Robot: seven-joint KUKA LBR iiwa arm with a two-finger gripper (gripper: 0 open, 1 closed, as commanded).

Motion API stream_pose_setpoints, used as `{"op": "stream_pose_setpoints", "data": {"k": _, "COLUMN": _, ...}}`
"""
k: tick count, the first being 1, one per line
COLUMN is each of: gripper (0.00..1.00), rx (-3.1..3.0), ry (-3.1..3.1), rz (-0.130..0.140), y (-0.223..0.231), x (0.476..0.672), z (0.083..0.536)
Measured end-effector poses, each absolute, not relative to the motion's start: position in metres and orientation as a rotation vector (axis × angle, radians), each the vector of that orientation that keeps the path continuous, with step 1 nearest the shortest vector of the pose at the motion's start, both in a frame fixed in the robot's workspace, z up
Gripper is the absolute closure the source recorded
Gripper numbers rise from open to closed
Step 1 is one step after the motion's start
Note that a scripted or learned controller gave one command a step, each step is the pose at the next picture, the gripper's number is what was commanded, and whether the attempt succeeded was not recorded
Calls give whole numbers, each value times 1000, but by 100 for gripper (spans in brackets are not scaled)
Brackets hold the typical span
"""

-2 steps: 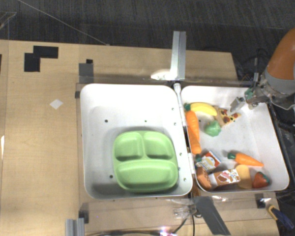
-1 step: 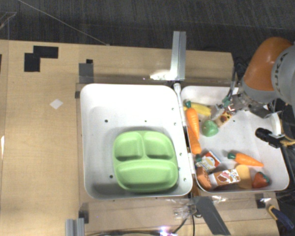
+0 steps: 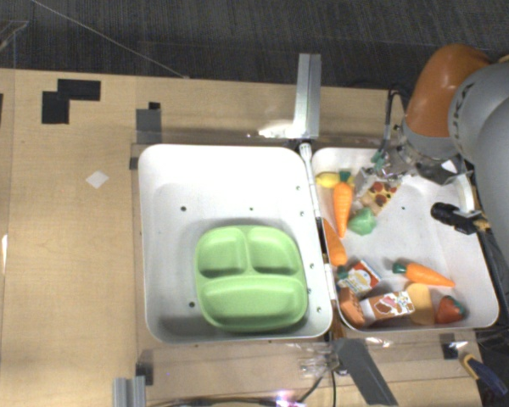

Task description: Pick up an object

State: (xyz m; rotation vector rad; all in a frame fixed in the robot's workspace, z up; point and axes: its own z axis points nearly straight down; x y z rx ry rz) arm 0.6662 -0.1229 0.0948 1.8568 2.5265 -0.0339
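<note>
Arm reaches in from the right, wrist over the back of the right bin (image 3: 479, 227); gripper (image 3: 382, 175) low near the bin's back-left area, above a small speckled packet (image 3: 380, 195) and just beside an upright carrot (image 3: 343, 203). Gripper tip is small and cluttered in the camera view: cannot tell how it is set, and nothing is visibly held in it. Judged progress: approach made, pick not yet shown. Candidate objects all lie in the right bin: yellow piece (image 3: 327, 179) at back left, green piece (image 3: 362, 221) below the packet, second carrot (image 3: 424, 273) toward the front right, a cluster of boxes and a bottle (image 3: 388, 305) at the front edge. Left bin (image 3: 165, 176) carries a green divided tray (image 3: 250, 276). Left to do: secure one object, lift clear of bin
</note>
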Motion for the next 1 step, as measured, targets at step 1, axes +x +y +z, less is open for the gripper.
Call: {"op": "stream_pose_setpoints", "data": {"k": 1, "gripper": 0, "rx": 1939, "ry": 2440, "rz": 16, "y": -108, "x": 619, "z": 96}}
